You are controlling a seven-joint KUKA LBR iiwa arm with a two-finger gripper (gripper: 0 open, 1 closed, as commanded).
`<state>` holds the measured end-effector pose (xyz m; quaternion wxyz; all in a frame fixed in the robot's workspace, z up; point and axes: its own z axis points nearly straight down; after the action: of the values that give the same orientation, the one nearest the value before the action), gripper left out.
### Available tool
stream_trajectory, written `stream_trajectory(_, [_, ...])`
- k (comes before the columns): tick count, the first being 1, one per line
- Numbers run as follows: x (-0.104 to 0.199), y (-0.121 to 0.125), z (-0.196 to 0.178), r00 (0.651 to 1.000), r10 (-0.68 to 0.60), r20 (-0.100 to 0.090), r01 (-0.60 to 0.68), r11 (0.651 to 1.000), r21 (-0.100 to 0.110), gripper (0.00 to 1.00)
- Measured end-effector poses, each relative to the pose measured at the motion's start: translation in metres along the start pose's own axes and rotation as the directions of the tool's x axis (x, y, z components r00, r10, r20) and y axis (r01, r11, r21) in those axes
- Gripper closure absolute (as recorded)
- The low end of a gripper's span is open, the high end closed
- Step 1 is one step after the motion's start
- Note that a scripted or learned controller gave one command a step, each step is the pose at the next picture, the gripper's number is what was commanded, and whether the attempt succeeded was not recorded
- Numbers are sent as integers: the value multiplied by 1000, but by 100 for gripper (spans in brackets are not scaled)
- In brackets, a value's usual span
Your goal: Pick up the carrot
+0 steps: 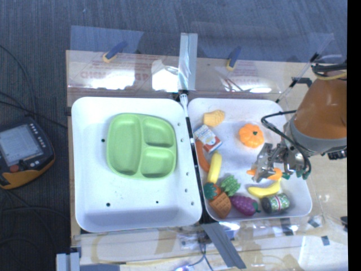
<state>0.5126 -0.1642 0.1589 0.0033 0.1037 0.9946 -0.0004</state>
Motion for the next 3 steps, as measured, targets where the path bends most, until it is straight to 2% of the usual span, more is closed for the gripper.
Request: stream_trajectory(3, [-3,3,-26,1000,-3,7,3,1000,0,100])
